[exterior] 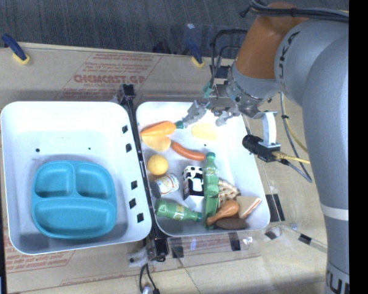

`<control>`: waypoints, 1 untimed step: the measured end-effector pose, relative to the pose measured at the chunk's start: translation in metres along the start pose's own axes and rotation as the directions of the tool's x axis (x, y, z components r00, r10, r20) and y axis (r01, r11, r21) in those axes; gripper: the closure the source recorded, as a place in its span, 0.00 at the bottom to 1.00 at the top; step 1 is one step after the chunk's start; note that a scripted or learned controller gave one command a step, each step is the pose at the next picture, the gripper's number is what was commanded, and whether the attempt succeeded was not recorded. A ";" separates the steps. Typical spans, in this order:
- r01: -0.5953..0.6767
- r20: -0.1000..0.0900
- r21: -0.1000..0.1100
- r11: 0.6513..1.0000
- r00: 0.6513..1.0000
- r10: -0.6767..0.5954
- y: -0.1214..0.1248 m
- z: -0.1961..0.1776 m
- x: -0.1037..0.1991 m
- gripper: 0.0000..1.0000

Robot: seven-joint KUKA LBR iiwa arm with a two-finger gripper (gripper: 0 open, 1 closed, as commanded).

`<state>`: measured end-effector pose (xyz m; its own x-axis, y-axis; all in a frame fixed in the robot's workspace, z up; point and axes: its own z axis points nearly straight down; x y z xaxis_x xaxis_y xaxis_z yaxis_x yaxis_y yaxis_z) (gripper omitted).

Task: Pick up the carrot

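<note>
The carrot (159, 128) lies at the far left corner of the right bin (255, 164), its green tip pointing right, with a pale yellow piece of food (157, 142) touching it just below. The gripper (203, 111) hangs above the far edge of that bin, its fingers spread and holding nothing; one fingertip (189, 117) sits just beside the carrot's green tip (whether it touches cannot be told).

Nearer in the same bin lie a sausage (188, 151), a round yellow fruit (157, 164), a small tin can (167, 184), a black-and-white carton (194, 180), two green bottles (210, 176) and a chicken drumstick (225, 211), crowded together. A pale yellow slice (203, 131) lies under the gripper.

The left bin (24, 127) holds a blue divided tray (74, 199).
</note>
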<state>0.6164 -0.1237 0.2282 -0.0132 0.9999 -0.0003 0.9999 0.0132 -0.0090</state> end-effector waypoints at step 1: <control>0.019 0.001 -0.021 1.000 1.000 -0.019 0.047 0.120 -0.007 0.00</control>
<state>0.6629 -0.1305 0.1075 -0.0320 0.9995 -0.0014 0.9994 0.0320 0.0122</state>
